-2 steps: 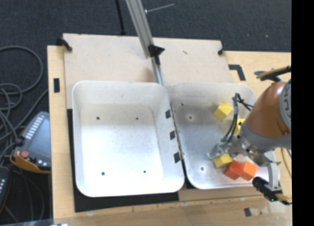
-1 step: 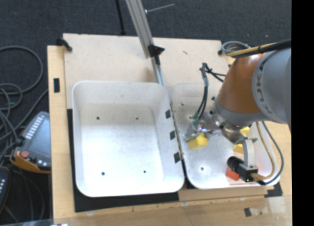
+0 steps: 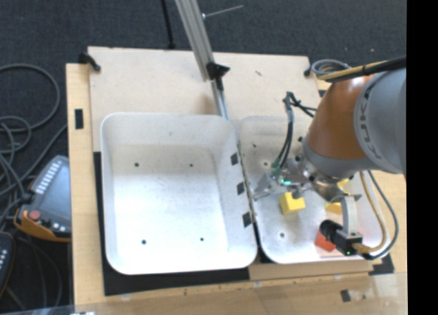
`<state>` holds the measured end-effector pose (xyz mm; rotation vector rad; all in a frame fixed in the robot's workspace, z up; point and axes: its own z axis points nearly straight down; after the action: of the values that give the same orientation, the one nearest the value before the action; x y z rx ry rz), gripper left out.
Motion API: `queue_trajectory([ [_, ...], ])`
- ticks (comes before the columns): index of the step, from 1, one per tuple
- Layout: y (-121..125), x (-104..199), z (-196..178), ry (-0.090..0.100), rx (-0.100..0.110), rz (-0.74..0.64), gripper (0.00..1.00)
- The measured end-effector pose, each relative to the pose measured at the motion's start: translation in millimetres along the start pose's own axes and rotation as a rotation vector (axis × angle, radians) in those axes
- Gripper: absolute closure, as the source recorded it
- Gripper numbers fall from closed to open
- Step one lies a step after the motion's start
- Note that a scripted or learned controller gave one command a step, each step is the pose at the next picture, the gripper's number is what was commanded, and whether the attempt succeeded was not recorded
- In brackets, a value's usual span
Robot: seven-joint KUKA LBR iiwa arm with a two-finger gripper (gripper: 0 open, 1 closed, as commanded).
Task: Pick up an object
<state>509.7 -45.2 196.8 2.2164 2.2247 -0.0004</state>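
Observation:
The arm's wrist hangs low over the right bin (image 3: 274,248), and my gripper (image 3: 282,185) points down into the bin's middle. A yellow block (image 3: 293,203) lies on the bin floor just below and to the right of the gripper tip, close to it. A smaller yellow piece (image 3: 334,206) peeks out from under the wrist further right. An orange-red object (image 3: 323,242) rests near the bin's front right corner. Nothing is seen held.
The left bin (image 3: 171,125) stands beside the right one, and their walls meet at the divider (image 3: 241,190). A slanted metal pole (image 3: 195,26) rises behind the bins. Cables and a hand-held controller (image 3: 48,197) lie on the floor at the left.

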Motion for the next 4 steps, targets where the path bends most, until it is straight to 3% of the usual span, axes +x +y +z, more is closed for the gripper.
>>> queue_trajectory([
  [1, 46, -42, -80, -0.004, -0.011, 0.002, 0.00],
  [2, 14, -78, -87, -0.001, -0.001, 0.007, 0.00],
  [3, 14, -73, 42, 0.002, 0.008, 0.004, 0.00],
  [4, 17, -90, 76, -0.001, -0.005, 0.001, 0.00],
])
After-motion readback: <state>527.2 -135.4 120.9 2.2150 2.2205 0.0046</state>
